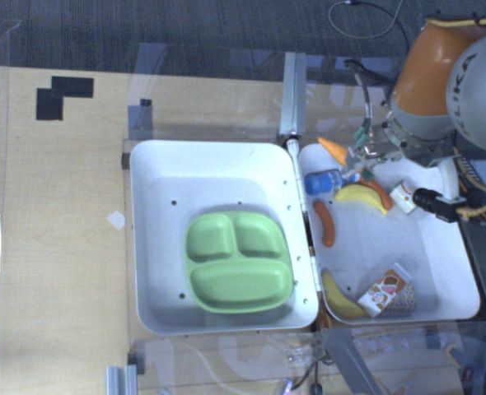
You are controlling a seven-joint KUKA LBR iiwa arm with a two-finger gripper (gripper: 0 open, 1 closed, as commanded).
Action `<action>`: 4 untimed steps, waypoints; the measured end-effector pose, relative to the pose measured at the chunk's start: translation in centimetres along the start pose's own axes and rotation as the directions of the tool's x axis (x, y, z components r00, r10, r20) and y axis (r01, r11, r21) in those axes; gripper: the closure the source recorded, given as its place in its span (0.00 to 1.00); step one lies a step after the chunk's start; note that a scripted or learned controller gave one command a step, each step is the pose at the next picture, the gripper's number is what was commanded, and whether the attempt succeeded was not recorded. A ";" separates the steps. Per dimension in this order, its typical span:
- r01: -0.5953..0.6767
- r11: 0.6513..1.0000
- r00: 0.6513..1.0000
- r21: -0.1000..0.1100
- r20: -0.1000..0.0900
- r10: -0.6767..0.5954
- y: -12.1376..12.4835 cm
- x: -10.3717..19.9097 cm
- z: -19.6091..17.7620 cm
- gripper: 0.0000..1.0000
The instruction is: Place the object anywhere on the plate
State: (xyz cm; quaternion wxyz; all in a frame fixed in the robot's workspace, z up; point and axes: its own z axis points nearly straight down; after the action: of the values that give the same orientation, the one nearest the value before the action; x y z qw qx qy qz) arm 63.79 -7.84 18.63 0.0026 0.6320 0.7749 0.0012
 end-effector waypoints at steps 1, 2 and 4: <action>0.224 0.975 0.975 -0.004 0.002 -0.224 0.4 0.4 -7.9 1.00; 0.238 0.971 0.971 0.000 -0.002 -0.238 0.7 10.5 -2.8 1.00; 0.365 0.931 0.931 -0.001 -0.002 -0.365 -3.9 10.1 -0.5 0.00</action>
State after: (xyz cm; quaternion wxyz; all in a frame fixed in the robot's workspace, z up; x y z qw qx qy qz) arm 57.90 1.25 19.12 0.0021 0.4770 0.8789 0.0016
